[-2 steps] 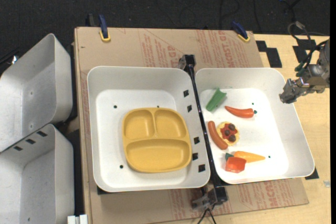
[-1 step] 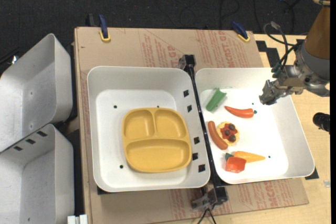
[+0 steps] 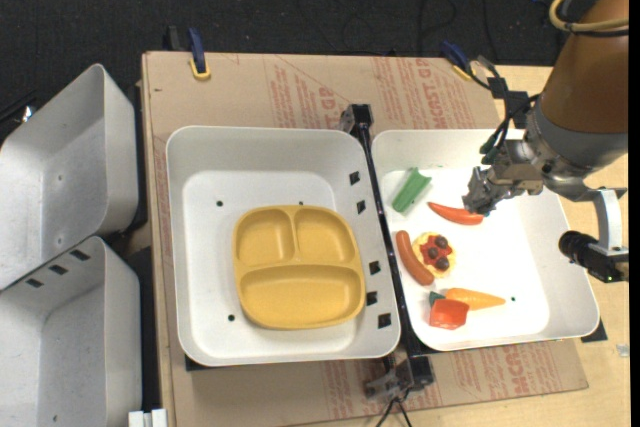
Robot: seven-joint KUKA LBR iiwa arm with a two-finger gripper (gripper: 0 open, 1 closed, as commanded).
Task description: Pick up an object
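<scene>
A dark, cable-strewn floor surrounds a bench (image 3: 270,85) on which two white bins sit side by side. The left bin (image 3: 200,215) holds a yellow divided plate (image 3: 298,266). In the right bin (image 3: 545,245) are scattered a green piece (image 3: 411,190), a red chili pepper (image 3: 455,213), a sausage (image 3: 412,258), a small tart (image 3: 435,253), a carrot (image 3: 475,297) and a red block (image 3: 448,314). The gripper (image 3: 482,197) is lowered just over the chili's right end — its state cannot be told from the view.
</scene>
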